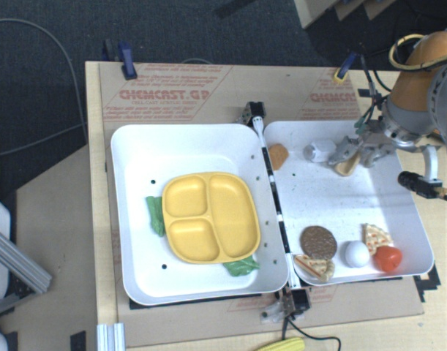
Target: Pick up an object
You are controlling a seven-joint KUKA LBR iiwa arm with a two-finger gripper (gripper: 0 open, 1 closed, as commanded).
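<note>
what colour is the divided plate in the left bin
Yellow. The divided plate shows plainly in the camera view, lying in the left bin.

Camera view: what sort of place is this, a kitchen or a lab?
Probably a robotics lab bench, not a kitchen: two white bins clamped on protective board, toy food like a tomato, and loose cables on dark carpet.

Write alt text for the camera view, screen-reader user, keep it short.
The gripper is low in the right bin, near its far wall, at a small tan item. Toy foods lie along that bin's near edge: a brown patty, white ball and red tomato. The left bin holds a yellow divided plate.
</note>
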